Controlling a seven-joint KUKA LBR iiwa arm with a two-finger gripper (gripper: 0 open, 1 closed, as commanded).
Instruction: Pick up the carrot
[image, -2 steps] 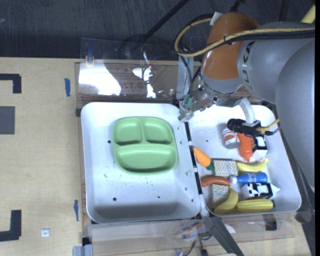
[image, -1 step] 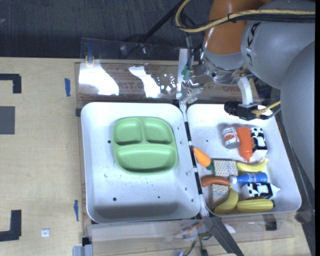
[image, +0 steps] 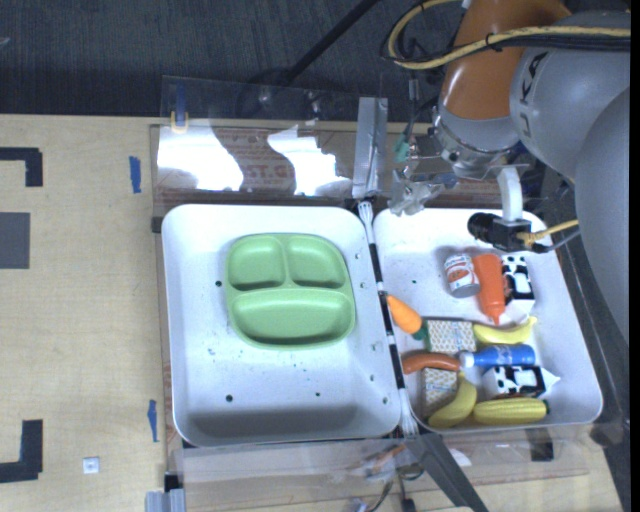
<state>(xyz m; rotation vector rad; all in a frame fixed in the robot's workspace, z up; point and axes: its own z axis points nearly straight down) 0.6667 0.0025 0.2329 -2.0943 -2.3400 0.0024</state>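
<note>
The carrot (image: 404, 314), a short orange tapered piece, lies in the right bin (image: 575, 330) against its left wall, next to the divider between the bins. My gripper (image: 412, 196) hangs over the back left corner of the right bin, well behind the carrot and apart from it. Nothing shows in the gripper.
The right bin is crowded: a small can (image: 459, 273), a long orange-red piece (image: 490, 287), bananas (image: 455, 402), a sausage (image: 430, 361), a blue bottle (image: 503, 357) and black-and-white cow toys (image: 518, 278). The left bin (image: 190, 330) holds a green divided plate (image: 290, 288).
</note>
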